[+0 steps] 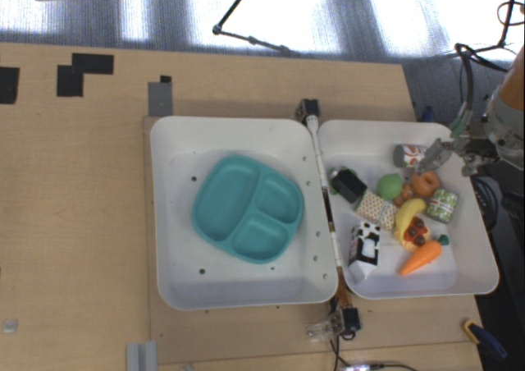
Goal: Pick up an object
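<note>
Right now we see two shallow white bins side by side on the wooden bench. Our left bin (168, 222) carries a teal divided plate (248, 208), lying flat near its middle with its three compartments facing up. Our right bin (476, 275) holds the clutter. A black block (347, 184) sits near the bin's left wall. Beside it lies a green round fruit (390, 186), and a patterned cube (376, 210) rests just below that. A black-and-white carton (366, 245) leans near the front left corner. A yellow banana (408, 215) lies touching a red-and-yellow piece (417, 233), and an orange carrot (421, 258) lies in front of them with its green top pointing right. A green can (442, 205) sits at the right of the pile, a brown ring-shaped toy (424, 184) just above the banana, and a small grey-and-red can (408, 154) near the back wall. We find the gripper (437, 152) at the right bin's back right area, just above the ring-shaped toy and beside the small can. Whether its fingers are spread or pressed together, we cannot tell; nothing shows between them.
</note>
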{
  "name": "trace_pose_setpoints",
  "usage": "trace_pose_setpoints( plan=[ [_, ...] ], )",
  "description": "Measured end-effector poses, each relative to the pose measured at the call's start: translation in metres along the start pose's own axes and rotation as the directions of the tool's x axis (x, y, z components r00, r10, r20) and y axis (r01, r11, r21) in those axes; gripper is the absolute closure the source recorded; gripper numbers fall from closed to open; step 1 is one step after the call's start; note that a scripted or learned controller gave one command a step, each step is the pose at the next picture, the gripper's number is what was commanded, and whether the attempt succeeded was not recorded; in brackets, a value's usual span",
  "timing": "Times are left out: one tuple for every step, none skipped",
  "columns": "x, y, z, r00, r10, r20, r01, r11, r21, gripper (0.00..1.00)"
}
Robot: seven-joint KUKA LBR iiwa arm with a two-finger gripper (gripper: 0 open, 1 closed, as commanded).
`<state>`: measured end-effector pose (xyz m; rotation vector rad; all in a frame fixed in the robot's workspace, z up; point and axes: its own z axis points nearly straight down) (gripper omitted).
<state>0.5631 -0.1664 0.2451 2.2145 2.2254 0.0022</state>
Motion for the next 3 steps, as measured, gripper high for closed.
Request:
trace_pose_setpoints(
  plan=[
    [-0.037,0.058,0.151,1.000,0.001,0.000,-0.001,1.000,-0.001,0.00],
    [-0.036,0.060,0.140,1.000,-0.002,0.001,0.002,1.000,-0.005,1.00],
    [0.005,0.047,0.015,1.000,-0.002,0.001,0.002,1.000,-0.005,1.00]
  ],
)
